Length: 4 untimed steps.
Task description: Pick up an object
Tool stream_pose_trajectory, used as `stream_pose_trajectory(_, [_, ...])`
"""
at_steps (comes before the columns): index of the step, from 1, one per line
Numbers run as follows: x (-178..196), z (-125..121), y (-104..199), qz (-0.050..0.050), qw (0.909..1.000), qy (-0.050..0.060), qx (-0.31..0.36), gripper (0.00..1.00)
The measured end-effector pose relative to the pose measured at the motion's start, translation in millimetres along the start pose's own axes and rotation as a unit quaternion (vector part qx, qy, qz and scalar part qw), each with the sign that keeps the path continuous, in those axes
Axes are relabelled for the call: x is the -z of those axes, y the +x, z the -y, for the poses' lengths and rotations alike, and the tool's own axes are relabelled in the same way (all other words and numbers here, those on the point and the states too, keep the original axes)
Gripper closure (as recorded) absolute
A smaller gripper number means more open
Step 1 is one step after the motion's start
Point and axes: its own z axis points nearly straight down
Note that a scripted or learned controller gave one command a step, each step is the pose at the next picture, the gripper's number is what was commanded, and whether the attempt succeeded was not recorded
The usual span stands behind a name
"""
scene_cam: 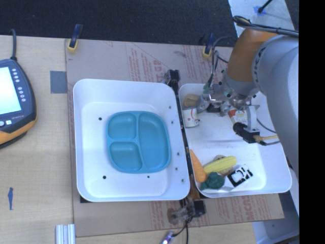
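From my station I see the claw (222, 107) low in the right bin (277, 187), toward twelve o'clock in it, just beside a small white cup (191, 117) at its nine o'clock. I cannot tell how the claw is set. Nothing looks lifted yet, so I judge the pick not yet done. The corn (219, 163), carrot (197, 167), a green piece (213, 181) and a black-and-white item (239, 176) lie at six o'clock in that bin. The left bin (86, 136) holds a blue divided plate (138, 141).
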Motion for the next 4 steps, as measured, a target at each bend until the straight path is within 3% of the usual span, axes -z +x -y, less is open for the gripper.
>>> stream_pose_trajectory(1, [1,13,-74,-0.003,1.0000,-0.007,0.003,0.00])
stream_pose_trajectory(2, [1,-2,-13,-0.003,1.0000,-0.003,0.005,0.00])
stream_pose_trajectory(3, [2,-1,-1,0.002,1.0000,-0.003,0.002,0.00])
stream_pose_trajectory(4, [1,-3,-12,-0.002,1.0000,-0.005,0.004,0.00])
